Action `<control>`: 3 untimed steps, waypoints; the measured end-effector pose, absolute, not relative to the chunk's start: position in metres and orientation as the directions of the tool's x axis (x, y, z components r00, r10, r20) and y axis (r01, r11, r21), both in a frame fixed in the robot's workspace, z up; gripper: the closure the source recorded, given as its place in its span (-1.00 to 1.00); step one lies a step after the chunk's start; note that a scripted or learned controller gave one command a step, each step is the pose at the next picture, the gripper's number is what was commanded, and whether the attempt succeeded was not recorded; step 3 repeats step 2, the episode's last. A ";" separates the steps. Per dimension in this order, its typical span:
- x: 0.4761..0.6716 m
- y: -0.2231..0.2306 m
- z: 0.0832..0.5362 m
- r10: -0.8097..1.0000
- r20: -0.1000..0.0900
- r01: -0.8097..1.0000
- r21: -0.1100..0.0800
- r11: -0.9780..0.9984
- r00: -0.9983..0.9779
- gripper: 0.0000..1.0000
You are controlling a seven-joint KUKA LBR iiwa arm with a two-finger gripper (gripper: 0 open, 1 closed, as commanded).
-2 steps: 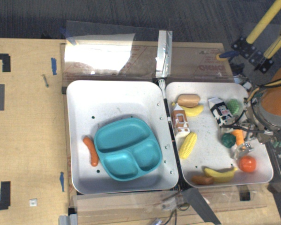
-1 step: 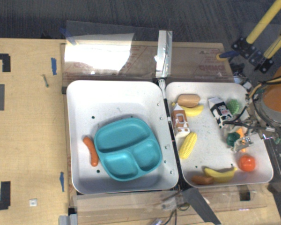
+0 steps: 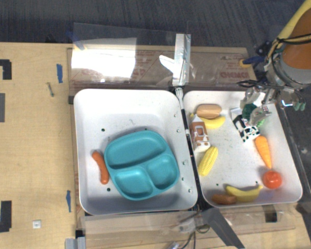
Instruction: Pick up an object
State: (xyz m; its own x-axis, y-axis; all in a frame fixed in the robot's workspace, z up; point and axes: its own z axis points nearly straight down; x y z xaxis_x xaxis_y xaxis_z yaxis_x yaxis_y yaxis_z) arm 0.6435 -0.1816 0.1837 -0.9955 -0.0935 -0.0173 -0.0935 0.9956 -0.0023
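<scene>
- Gripper: mine, at the end of the grey arm with the orange band, low over the far right part of the right bin. Whether my grip is released or clenched, I cannot tell; the wrist and cables hide it.
- Black-and-white toy: the nearest thing to pick, lying on the bin floor just in front of me, toward the bin's near edge. I cannot tell whether I touch it.
- Green piece: small, right at my tip and above the toy. Too blurred to say whether it belongs to the toy or to me.
- Carrot: just beside the toy on its near right, tip pointing toward the near edge.
- Tomato: just past the carrot's tip, near the bin's near right corner.
- Banana: along the near wall, left of the tomato.
- Brown sausage: touching the banana's left end, against the near wall.
- Corn: mid-bin at the left, well apart from me.
- Carton: against the left wall, just above the corn.
- Bun: far left of the bin, with a yellow piece touching its near side.
- Left bin: holds a teal plate with three compartments, and an orange sausage just beside the plate's left rim.
</scene>
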 end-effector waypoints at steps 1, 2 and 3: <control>0.667 -0.224 0.297 -0.177 -0.018 -0.177 -0.008 0.984 -0.984 1.00; 0.659 -0.196 0.174 -0.251 0.002 -0.251 0.005 0.968 -0.968 1.00; 0.659 -0.196 0.174 -0.251 0.002 -0.251 0.005 0.968 -0.968 1.00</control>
